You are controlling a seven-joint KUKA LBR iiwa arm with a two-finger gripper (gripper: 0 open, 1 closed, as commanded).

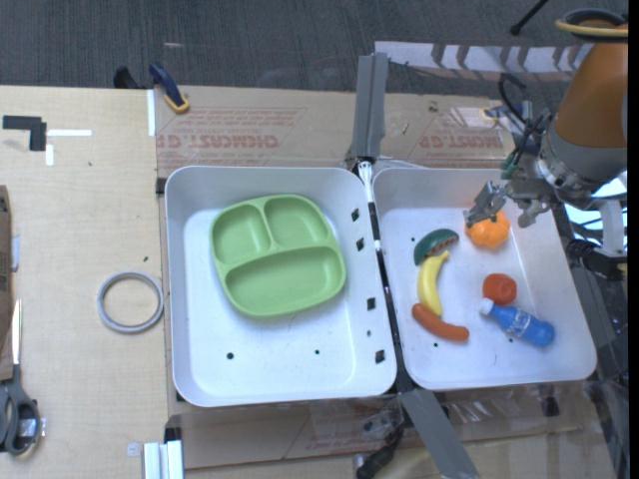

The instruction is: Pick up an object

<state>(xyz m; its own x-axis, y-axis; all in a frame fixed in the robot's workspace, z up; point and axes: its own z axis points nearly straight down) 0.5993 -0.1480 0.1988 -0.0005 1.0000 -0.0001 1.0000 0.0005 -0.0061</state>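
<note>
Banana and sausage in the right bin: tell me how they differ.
The banana is yellow; the sausage is orange-red. The banana lies nearly top-to-bottom in the view; the sausage lies slanting below it. The banana looks thicker and longer than the sausage. Both are curved toy foods lying flat in the right bin, away from the gripper.

Single fixed camera, high over the bench (80, 168) — slanted downward, both bins framed

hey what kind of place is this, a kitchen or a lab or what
Most likely a robotics lab bench, not a kitchen: a robot arm reaches over two white bins, the food in them looks like toys, such as the banana, and scissors lie on the cardboard-covered bench.
</note>
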